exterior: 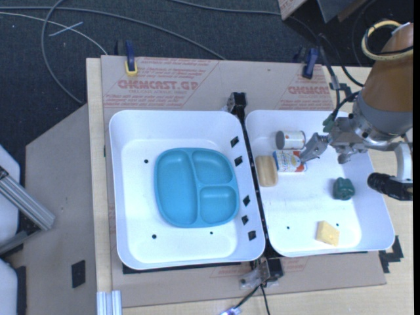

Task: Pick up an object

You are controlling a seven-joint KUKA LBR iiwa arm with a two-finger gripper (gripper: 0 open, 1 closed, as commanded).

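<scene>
**Supervisor:** Report the candidate objects first, then work outward.

**Operator:** I take the right bin (367, 238) as my landmark. Four loose items lie in it. Near its upper left sits a small cylinder (291, 139), grey at one end and pale at the other, lying on its side. Just below that is a white packet (289, 161) with red and blue print; its right edge is covered by the gripper (314, 148), and I cannot read the print. Against the bin's left wall lies a tan oblong block (266, 170), rounded and matte like a sponge. Right of centre is a dark green lump (342, 188), irregular in shape; I cannot make out what it is. Towards the bin's lower edge lies a yellow wedge (327, 232).

**Supervisor:** Claw state?

**Operator:** I cannot tell whether the fingers are apart or together; they merge into one grey, red-tipped shape over the packet's right edge. I see nothing held between them. The arm's wrist and orange band (388, 71) are cut off at the right of the view.

**Supervisor:** Surroundings?

**Operator:** Left of my landmark, touching it, is the left bin (131, 143), glossy white plastic, holding a blue tray (197, 187) with three compartments. Both bins rest on a cardboard sheet (170, 77) with faded red lettering, clipped at its far edge by a clamp (130, 59). Cables (65, 25) trail over dark carpet beyond it.
</scene>
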